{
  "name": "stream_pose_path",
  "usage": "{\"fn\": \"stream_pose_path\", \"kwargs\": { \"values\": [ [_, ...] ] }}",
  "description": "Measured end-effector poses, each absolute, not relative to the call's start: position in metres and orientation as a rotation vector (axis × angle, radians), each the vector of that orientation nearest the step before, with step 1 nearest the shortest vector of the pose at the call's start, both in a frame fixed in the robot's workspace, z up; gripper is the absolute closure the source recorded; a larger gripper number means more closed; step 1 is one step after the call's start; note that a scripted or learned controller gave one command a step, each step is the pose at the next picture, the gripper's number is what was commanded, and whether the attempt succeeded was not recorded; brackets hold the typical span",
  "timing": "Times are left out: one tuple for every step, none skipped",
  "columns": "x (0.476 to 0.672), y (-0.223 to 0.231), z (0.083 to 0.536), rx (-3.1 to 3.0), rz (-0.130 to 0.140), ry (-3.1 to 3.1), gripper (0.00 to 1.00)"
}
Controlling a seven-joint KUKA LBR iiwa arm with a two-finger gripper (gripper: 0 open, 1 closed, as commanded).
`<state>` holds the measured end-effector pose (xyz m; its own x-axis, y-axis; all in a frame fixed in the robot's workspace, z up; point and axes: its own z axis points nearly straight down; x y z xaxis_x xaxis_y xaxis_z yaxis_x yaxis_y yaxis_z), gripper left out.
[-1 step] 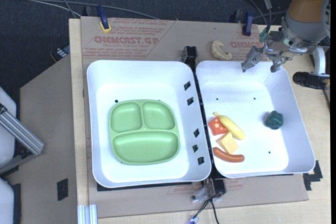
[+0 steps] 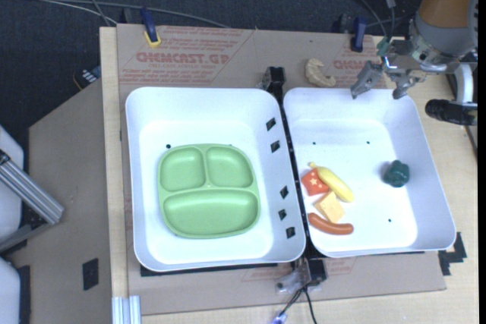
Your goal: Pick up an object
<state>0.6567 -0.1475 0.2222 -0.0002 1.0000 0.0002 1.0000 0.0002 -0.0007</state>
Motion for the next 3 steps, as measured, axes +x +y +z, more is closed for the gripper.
{"fn": "stream_pose_path", "kwargs": {
  "values": [
    [0.657, -0.145, 0.180, -2.216, 0.005, -2.220, 0.00],
    [0.661, -0.151, 0.135, -2.219, 0.004, -2.219, 0.00],
    [0.660, -0.150, 0.082, -2.216, 0.005, -2.219, 0.00]
  ]
}}
